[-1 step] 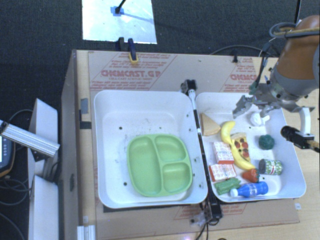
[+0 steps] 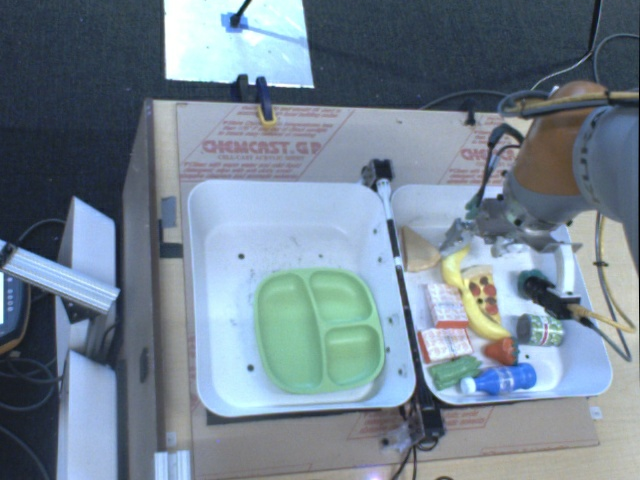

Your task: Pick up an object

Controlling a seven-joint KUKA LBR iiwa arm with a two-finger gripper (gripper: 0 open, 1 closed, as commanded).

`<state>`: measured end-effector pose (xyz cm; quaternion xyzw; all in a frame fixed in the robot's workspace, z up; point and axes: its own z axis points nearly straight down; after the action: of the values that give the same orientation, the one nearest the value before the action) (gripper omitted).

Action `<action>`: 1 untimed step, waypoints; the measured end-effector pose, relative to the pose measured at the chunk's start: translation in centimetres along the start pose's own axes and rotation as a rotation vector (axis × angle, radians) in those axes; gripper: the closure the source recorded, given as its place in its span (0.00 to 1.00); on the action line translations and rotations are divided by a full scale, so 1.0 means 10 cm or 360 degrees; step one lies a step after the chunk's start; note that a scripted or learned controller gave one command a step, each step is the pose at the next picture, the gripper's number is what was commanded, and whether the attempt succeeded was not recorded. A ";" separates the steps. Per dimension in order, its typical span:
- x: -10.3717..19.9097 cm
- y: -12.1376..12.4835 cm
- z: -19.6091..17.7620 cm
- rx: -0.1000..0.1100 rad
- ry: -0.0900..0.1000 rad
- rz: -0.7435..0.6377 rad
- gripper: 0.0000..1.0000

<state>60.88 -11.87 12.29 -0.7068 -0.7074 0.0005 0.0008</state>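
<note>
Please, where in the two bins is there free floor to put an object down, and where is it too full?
Free: the left bin floor between its far wall and the green tray, and the strip left of that tray. Crowded: the right bin, where the banana, blue bottle and small packages lie close together below the gripper.

Two white bins [image 2: 215, 218], one green tray [image 2: 320, 328], one banana [image 2: 470, 293], one blue bottle [image 2: 500, 379].

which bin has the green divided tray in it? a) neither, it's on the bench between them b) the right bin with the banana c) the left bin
c: the green divided tray lies flat in the left bin, while the banana and the other small items lie in the right bin.
</note>
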 end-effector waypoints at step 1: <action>0.20 -0.20 0.33 -0.0028 -0.0011 0.0001 0.00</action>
<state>58.89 -9.87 9.00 -0.7069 -0.7072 -0.0033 -0.0078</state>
